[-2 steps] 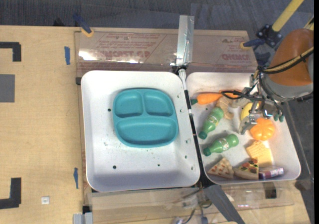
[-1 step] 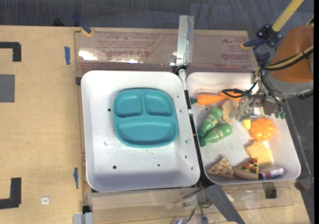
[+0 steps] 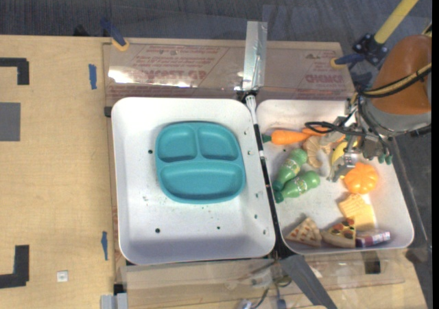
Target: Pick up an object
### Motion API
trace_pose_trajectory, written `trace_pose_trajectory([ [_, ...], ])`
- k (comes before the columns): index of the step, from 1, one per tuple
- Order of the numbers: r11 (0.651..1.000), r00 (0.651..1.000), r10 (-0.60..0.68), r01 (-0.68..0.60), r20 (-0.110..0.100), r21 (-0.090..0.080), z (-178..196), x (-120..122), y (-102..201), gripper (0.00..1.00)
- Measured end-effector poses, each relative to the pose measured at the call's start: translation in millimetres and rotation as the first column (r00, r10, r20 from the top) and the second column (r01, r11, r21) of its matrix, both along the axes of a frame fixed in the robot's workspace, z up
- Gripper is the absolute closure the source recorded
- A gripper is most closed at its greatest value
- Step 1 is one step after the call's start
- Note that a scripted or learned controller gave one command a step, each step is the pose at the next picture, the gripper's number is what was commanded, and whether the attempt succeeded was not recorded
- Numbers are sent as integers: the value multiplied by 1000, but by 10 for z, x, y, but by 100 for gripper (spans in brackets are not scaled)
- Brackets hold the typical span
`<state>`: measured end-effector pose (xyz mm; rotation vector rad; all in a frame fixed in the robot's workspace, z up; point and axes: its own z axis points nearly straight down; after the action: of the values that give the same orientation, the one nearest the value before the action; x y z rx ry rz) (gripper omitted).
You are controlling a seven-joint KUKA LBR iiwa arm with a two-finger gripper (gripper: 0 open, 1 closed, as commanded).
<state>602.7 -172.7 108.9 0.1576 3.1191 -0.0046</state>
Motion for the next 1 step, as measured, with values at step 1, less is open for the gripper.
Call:
trace_pose_trajectory([
  [1,1000,1000,29,-29,4,-2,-73,303,-39,0],
])
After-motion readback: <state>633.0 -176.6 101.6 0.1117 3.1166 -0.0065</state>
